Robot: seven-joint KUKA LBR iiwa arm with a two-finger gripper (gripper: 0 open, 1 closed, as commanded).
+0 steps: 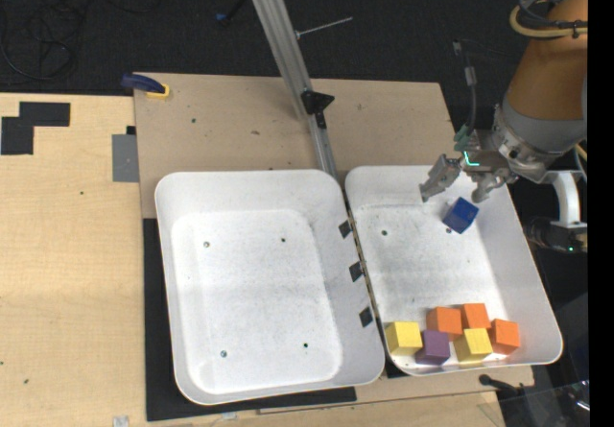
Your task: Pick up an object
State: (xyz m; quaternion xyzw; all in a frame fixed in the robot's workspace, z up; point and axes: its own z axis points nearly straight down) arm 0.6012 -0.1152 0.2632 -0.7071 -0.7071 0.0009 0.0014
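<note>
A wooden bench [384,118] bears two white bins. In the right bin [422,272], a small blue cube [461,215] sits tilted toward the far right wall, with bare floor to its left and nearer side. The gripper [462,183] hangs just above it, fingers spread apart, clamping nothing. Coloured blocks [451,334] cluster at the near edge.

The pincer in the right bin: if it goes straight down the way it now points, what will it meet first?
Probably the blue block, which lies just below the pincer and apart from it. Depth is unclear from this slanted view, so it might instead meet the floor of the right bin.
</note>
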